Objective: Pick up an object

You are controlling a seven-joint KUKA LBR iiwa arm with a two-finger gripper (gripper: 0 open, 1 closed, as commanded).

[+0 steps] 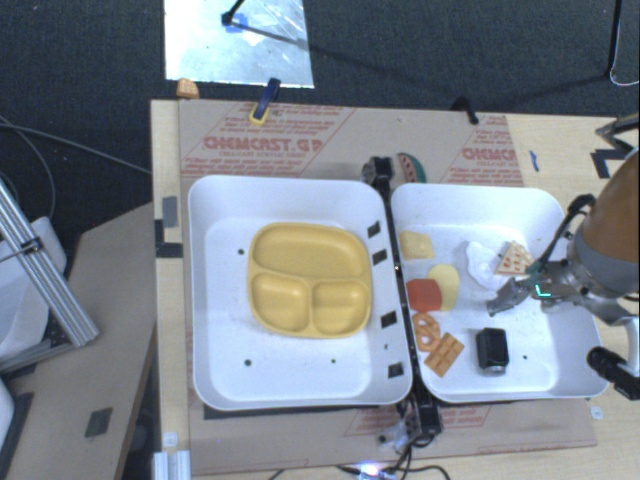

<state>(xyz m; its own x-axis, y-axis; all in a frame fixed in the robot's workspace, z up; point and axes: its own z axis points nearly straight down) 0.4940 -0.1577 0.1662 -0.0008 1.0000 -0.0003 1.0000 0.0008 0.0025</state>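
We see the gripper (503, 301) low over the right bin (535, 208), reaching in from the right with its dark fingers pointing left; they are too blurred and small for us to tell whether they are apart or together, and nothing shows between them. Just up and right of the tips lies a tan waffle piece (513, 258), a small triangle with a grid texture, resting against a crumpled white object (483, 261) whose make we cannot tell. Below the gripper sits one black block (492, 349), a rounded rectangle with its long axis running up and down the view.

Further left in the same bin we count one pale yellow slab (417, 244), one yellowish rounded piece (446, 285) touching one red piece (424, 294), one brown pretzel (427, 330) with looped holes, and one orange cracker (444, 353), a ridged rectangle tilted on a diagonal.

The two bins are shallow, white and smooth, with rounded corners, and meet along a dark hinge line. In the left bin (215, 218) lies one yellow plastic tray (308, 278), rounded, with three compartments, its long axis across the view. Both bins rest on a cardboard sheet (290, 143) printed with red letters on the counter (110, 298).
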